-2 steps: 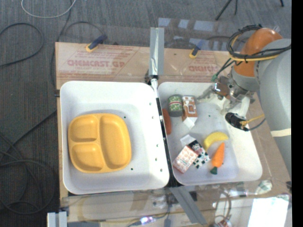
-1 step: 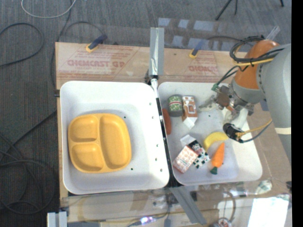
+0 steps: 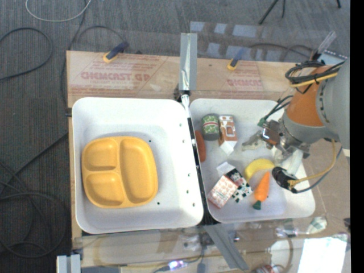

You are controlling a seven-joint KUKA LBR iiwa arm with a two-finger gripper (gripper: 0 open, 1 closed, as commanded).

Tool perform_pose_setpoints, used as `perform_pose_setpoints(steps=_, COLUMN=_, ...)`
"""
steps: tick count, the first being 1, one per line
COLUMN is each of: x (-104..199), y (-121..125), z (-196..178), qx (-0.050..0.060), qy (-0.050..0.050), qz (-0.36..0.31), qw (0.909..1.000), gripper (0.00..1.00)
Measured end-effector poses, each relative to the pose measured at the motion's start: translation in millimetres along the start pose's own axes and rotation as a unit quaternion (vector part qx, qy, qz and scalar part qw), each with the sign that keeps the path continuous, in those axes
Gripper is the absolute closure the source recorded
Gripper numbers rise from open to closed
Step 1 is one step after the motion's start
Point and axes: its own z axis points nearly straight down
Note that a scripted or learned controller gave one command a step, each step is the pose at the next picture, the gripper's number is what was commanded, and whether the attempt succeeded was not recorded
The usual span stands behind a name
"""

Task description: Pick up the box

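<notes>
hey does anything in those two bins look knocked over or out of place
Nothing looks spilled or damaged. The right bin holds a loose jumble: a box lying askew, a carrot, a banana and small cartons. A reddish sausage-like piece rests against its left wall. The yellow tray sits flat in the left bin.

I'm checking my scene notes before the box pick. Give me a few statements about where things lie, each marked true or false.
1. The yellow sectioned plastic tray lies in the left white bin. True.
2. The yellow banana lies in the left bin. False: it lies in the right white bin.
3. The orange toy carrot lies just below the banana. True.
4. The pink patterned box lies on the yellow tray. False: it lies in the right bin, left of the carrot.
</notes>
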Motion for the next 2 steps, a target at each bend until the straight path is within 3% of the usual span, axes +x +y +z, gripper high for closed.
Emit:
perform_pose_setpoints(steps=1, x=-8.3, y=-58.0, z=0.3, qx=-0.001, qy=0.001, qz=0.238, qw=0.9713, gripper=0.00)
perform_pose_setpoints(steps=2, x=14.9, y=-34.1, z=1.4, qx=0.001, qy=-0.002, qz=0.209, qw=0.9780, gripper=0.00)
